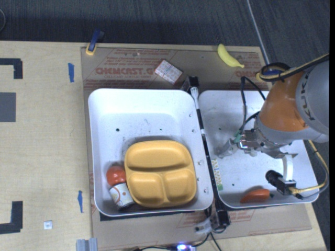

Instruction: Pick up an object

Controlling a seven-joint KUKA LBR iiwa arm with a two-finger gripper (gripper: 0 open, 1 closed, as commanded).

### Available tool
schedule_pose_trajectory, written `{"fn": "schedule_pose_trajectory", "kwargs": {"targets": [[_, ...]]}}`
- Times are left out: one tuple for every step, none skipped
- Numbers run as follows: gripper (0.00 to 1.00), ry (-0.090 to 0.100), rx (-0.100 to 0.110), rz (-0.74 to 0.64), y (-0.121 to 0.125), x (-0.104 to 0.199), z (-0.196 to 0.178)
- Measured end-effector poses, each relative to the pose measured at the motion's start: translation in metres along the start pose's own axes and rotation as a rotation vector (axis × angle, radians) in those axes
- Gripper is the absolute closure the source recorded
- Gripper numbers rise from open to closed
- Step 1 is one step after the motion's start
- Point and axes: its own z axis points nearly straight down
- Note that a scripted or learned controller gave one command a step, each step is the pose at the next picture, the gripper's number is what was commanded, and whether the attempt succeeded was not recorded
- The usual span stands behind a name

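The bench (42, 156) is of pale wood with some dark square marks and three small blue tape pieces. On it lies a brown cardboard sheet (131, 67) with red print; I can read "CHEMCAST" there, the rest is too faint. On the cardboard stand two shallow white bins of smooth plastic with rounded corners, the left bin (104, 114) and the right bin (222, 106).

The arm (298, 106) is grey metal with an orange band and reaches over the right bin. Its gripper (230, 148) hangs low at the left part of this bin; I cannot tell how the jaws stand or if they have anything.

In the left bin lies one yellow tray (158, 171), matte, with three compartments. Just beside it, at the lower left corner, are one orange-red ball (115, 175) and one white cup (120, 194) with orange marks.

In the right bin, near the front wall, lies one red oval object (255, 195), apart from the gripper.

Outside the bins are one yellow banana (229, 56) and one small checked card (167, 71).
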Motion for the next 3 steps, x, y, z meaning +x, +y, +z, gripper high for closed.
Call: {"fn": "schedule_pose_trajectory", "kwargs": {"targets": [[0.0,-0.001,-0.002,0.0,0.049,-0.004,0.0],[0.0,-0.002,-0.003,-0.001,0.09,-0.015,0.0],[1.0,-0.003,-0.006,-0.003,0.091,-0.015,-0.011]]}}
